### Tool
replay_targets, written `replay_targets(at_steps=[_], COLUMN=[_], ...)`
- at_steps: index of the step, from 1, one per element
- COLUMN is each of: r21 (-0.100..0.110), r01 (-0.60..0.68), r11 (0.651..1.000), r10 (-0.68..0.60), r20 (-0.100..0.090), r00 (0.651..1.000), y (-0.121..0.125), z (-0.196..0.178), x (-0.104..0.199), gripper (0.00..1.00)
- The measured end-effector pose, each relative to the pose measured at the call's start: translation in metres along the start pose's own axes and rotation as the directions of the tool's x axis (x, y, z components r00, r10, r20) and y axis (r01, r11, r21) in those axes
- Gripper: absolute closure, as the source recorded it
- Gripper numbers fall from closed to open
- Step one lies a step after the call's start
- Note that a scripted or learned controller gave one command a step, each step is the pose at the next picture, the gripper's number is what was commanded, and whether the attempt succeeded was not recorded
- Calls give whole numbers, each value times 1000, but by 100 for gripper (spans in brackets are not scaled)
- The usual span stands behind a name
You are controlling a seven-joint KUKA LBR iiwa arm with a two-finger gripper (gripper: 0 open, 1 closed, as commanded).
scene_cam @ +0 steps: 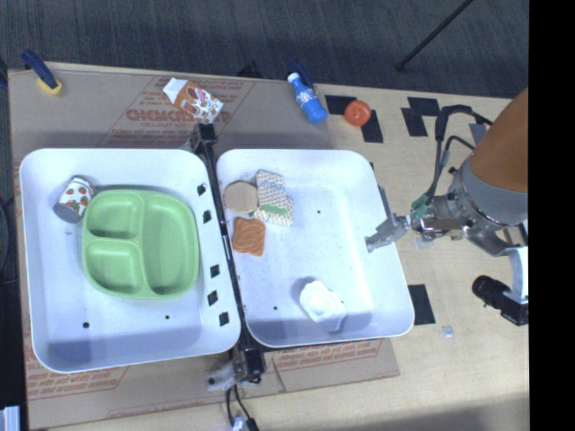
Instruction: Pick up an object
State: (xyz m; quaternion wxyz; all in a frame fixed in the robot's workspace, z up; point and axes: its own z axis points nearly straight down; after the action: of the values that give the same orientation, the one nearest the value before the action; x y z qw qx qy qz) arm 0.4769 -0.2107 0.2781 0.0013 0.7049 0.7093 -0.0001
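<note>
The right bin (359, 164) holds a round tan piece (239, 196), a patterned green-and-cream piece (273, 197), an orange square (249, 236) and a white lump (321, 302) near the front wall. In the left bin (36, 164) lie a green divided plate (141, 241) and a small patterned cup (74, 199) on its side. My gripper (375, 217) hovers over the right bin's right rim, open, its two thin fingers spread with nothing between them. It is well to the right of all the objects.
Behind the bins on the bench lie a blue bottle (308, 100), an orange cap (358, 112), a snack packet (193, 100) and a blue-yellow clamp (40, 72). Black clips (219, 241) join the bins along their shared wall. Cables (442, 160) hang by the wrist.
</note>
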Motion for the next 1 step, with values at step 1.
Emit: replay_targets(at_steps=[1], r21=[4], r01=[0], r11=[1000], r10=[0], r20=[-3], r00=[1000], y=[25], z=[187], x=[1], gripper=[0])
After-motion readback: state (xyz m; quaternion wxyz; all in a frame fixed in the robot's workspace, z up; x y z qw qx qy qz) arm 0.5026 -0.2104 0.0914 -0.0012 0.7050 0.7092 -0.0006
